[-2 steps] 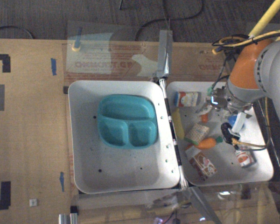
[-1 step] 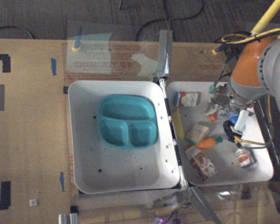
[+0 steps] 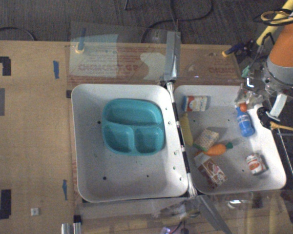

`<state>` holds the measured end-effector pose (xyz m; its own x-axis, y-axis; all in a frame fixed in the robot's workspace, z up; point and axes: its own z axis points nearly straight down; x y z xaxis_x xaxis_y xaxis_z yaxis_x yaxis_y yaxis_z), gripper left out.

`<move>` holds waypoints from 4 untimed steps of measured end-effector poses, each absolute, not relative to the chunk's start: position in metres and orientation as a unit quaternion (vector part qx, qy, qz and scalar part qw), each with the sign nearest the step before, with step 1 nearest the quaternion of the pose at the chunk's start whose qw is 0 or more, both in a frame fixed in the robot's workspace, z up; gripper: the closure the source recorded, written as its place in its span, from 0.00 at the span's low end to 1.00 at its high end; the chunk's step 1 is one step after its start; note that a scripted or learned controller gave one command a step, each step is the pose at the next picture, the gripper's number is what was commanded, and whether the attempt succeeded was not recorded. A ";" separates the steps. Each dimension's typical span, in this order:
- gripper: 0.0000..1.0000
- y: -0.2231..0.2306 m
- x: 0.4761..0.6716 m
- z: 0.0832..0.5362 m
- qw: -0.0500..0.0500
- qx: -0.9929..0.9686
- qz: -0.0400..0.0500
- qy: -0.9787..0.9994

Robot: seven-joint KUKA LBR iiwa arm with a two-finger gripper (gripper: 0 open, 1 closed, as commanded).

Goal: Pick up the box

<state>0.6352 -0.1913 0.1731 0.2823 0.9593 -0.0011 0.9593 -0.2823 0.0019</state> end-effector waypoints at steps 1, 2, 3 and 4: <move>1.00 -0.205 0.667 0.204 0.000 0.928 0.000 0.373; 1.00 -0.200 0.669 0.215 0.001 0.926 -0.001 0.378; 1.00 -0.174 0.657 0.214 -0.001 0.927 -0.001 0.375; 1.00 -0.218 0.630 0.246 0.001 0.931 0.000 0.364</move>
<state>0.6297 -0.2184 0.2458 0.7350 0.6781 -0.0003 0.6781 -0.7350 0.0010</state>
